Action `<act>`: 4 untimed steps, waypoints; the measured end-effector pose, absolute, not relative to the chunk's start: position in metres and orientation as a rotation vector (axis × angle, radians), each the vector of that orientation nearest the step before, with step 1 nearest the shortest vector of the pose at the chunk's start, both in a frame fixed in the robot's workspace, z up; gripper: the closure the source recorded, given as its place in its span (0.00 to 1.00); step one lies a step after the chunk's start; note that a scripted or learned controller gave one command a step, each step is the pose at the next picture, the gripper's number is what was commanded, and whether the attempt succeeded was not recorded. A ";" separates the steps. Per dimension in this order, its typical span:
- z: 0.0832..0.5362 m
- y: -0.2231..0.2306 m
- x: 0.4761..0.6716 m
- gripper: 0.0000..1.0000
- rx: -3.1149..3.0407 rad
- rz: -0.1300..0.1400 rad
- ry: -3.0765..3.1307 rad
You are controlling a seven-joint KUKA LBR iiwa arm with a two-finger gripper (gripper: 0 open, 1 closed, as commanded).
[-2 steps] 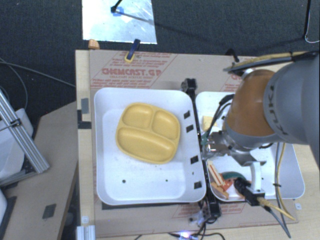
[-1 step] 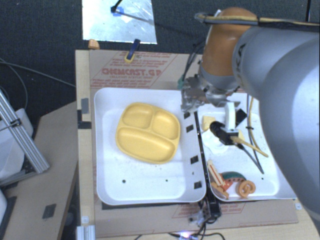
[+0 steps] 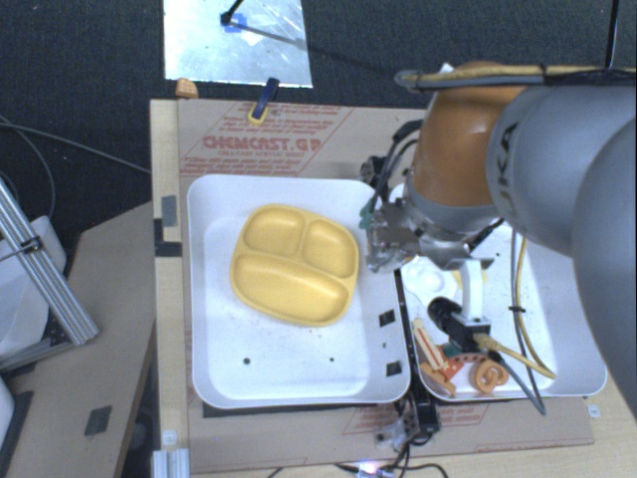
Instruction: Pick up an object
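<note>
Yellow three-compartment tray point(image 3: 296, 264), upright

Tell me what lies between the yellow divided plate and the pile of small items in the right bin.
In the camera view, the two bins' adjoining rims lie between the yellow divided plate and the pile of small items.

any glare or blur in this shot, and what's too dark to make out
Camera view: glare washes out the reflective sheet at the top; the arm, close to the lens, is soft and blurred; the yellow tray in the left bin is evenly lit and sharp; the dark floor around the bench gives little detail.
</note>
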State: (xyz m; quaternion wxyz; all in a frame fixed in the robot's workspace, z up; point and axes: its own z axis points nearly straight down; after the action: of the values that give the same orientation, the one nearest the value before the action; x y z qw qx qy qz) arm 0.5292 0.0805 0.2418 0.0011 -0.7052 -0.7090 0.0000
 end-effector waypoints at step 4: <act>0.198 0.145 0.632 1.00 -2.209 -0.001 -2.230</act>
State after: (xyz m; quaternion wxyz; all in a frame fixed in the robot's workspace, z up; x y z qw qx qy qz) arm 0.6324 0.1446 0.1982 0.0013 -0.7039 -0.7103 -0.0003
